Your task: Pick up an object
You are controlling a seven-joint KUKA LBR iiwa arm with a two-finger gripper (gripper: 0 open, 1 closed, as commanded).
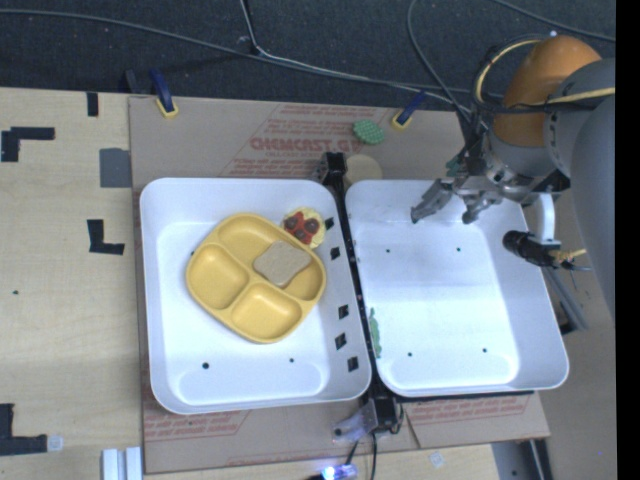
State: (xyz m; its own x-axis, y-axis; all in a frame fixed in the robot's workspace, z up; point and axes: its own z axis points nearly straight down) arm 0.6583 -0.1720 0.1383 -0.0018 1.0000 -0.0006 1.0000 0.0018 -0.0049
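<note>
A yellow divided plate (225,280) lies in the left bin (170,368). A tan slice of toast (281,262) rests on the plate's right side. A small red and dark toy food piece (304,226) sits at the plate's upper right edge. A thin green item (374,328) lies by the left wall of the right bin (540,363). My gripper (444,211) hovers over the right bin's far edge, its two fingers spread apart with nothing between them. It is far from the plate and its items.
A green scrubber-like object (368,130) lies on the cardboard behind the bins. Blue clamps (163,98) hold the cardboard at the back. Cables run across the dark floor at the top. The arm's grey and orange body (550,78) fills the upper right.
</note>
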